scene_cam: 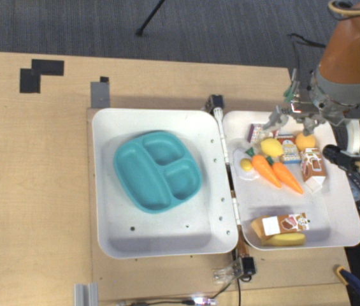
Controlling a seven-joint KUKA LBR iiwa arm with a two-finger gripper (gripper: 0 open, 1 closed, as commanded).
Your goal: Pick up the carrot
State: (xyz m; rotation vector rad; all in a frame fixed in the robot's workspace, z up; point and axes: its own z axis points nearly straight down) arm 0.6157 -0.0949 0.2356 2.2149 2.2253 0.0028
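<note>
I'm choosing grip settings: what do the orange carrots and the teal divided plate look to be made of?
The two orange tapered carrots look like smooth moulded plastic toys: uniform colour, faint sheen. The teal three-compartment plate in the left white bin seems matte hard plastic, evenly coloured; neither material is certain.

A teal divided plate (158,171) sits in the bin (109,234) far left of the pincer. Just below the pincer lie a lemon (271,147) and small cartons (311,165); farther below, a banana (286,239).
</note>
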